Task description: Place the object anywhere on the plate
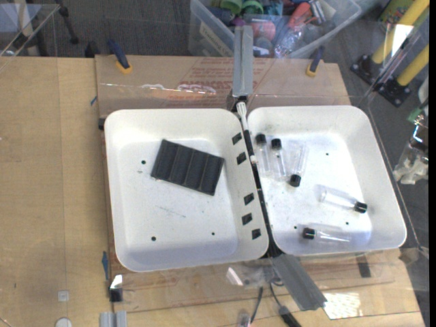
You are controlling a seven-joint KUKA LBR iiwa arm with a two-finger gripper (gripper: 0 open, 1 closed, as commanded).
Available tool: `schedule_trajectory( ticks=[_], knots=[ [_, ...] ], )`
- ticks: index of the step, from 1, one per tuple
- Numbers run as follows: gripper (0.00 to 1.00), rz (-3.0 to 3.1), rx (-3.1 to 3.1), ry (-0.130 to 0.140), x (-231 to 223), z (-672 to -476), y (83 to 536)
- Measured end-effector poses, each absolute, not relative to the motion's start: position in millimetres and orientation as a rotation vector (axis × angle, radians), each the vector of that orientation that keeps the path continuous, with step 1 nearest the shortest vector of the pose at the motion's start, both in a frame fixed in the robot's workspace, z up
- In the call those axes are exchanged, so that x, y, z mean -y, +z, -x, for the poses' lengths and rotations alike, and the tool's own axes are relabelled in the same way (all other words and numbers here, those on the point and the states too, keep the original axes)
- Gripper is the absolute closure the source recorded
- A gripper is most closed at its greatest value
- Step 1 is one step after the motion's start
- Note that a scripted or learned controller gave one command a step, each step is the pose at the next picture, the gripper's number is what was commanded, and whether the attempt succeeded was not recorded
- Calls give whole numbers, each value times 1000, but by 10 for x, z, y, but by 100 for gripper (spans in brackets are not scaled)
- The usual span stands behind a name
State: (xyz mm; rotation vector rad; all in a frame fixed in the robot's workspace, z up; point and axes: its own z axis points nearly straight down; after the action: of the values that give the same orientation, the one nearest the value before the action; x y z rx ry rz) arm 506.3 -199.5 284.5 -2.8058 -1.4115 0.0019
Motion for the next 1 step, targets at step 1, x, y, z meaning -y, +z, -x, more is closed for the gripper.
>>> schedule_trajectory(
  ticks=[1],
  knots=[
    [0, 2805, 1412, 2, 1995, -5063, 2845]
  ],
)
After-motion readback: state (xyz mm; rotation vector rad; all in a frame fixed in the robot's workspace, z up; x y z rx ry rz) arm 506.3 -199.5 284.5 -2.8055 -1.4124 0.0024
